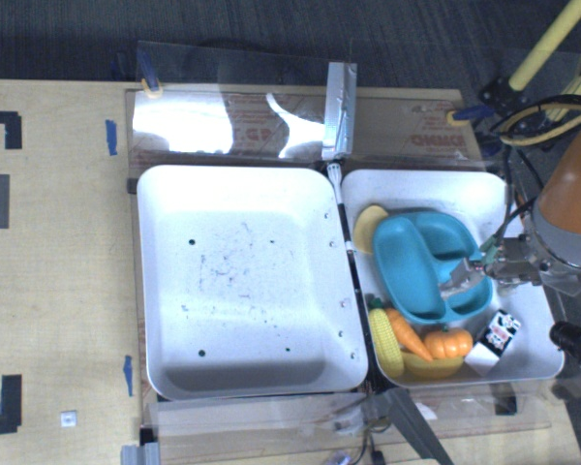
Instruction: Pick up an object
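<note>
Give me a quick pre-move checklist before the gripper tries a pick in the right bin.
1. Gripper over the right bin: ok, at the blue dish.
2. Object seen between its fingers: cannot tell.
3. Target free of neighbours: not ok; the dish overlaps the yellow piece, toy carrot and orange.
4. Toy corn against the bin's left wall: ok.
5. Black-and-white box apart from the dish: ok.

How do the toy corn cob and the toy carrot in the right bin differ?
The corn cob is pale yellow; the carrot is orange. The corn cob lies along the bin's left wall, nearly parallel to it; the carrot lies at a slant beside it, away from the wall. Both are elongated and lie below the teal bowl.
</note>
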